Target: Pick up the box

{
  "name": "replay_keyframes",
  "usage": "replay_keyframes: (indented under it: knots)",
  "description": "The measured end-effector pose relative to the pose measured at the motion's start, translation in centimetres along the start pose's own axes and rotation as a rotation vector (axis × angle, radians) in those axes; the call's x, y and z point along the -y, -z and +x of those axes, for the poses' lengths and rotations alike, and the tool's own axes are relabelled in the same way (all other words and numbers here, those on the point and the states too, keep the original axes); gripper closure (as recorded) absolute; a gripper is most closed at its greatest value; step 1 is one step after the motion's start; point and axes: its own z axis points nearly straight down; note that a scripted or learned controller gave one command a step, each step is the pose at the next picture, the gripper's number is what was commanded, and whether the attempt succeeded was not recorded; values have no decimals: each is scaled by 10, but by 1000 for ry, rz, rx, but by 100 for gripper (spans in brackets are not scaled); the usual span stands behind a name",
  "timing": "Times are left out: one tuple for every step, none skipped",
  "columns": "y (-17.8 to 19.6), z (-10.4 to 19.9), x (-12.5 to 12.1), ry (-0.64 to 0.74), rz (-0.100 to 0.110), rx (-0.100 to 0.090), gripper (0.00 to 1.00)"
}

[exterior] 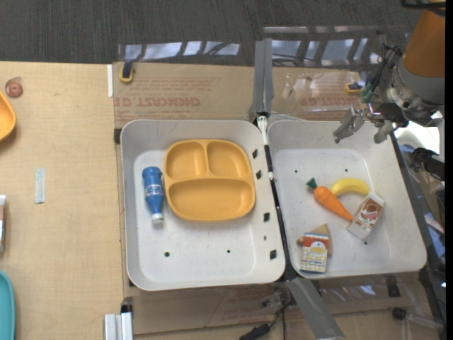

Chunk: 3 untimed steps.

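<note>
Pale wood underfoot for the counter (56, 246), with brown cardboard spread beneath two shallow white bins set side by side. At left, the left bin (131, 211), taken up largely by a yellow divided plate (209, 179) lying flat toward its far half. At right, the right bin (396, 257), scattered with small items across its middle and near side.

Reaching in from the upper right, the grey arm (428, 48) with its orange band, wrist angled down and leftward over the right bin's far rim. Poised at its end, the gripper (364, 126), jaws spread apart and grasping nothing, well apart from everything below.

Lying in the right bin toward its right side, the box (367, 217), white with a red print, tilted on a slant and untouched. Just beside its upper left corner, the tip of a carrot (331, 199); whether touching or not, cannot tell. Nearer the front rim and left of the box, a gable-topped carton (316, 252) in orange and white.

Beside the plate's left edge in the left bin, a blue bottle (152, 193) on its side, white cap toward the viewer. Curved above the carrot and touching it, a small yellow banana (352, 186).
</note>
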Motion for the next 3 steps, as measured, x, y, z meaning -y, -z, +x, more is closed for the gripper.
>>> replay_keyframes:
  knots:
    - [-56, 23, 88, 88, 0, -1, 0]
    - [-82, 63, 122, 205, 0, 0, 0]
    - [-82, 80, 121, 129, -3, 0, 0]
